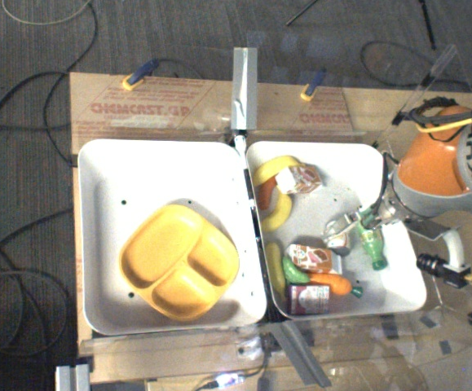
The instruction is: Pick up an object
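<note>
Camera view, looking down on the desk (pixel 97 104). Two shallow white plastic bins sit side by side: the left bin (pixel 105 169) holds a yellow three-compartment plastic tray (pixel 178 261); the right bin (pixel 399 292) holds the small items.

The grey arm with its orange band (pixel 439 165) enters from the right edge of the frame, and its metal tool (pixel 343 230) hangs low over the middle of the right bin. Whether the tool is parted or closed cannot be told at this resolution, and nothing is visibly gripped, so the pick is judged not yet achieved; closing on an item and lifting it clear remain to be done.

The likeliest target (a judgement from nearness alone) is the small green plastic bottle (pixel 373 247), which lies on the bin floor just right of the tool. Its long axis runs nearly top-to-bottom in the frame, leaning slightly toward the lower right; which end is the cap cannot be told.

Other contents:
- a yellow toy banana (pixel 280 187), upper left of the right bin
- an orange toy carrot (pixel 330 283), lower centre
- a dark red can (pixel 307 299), against the lower rim
</note>
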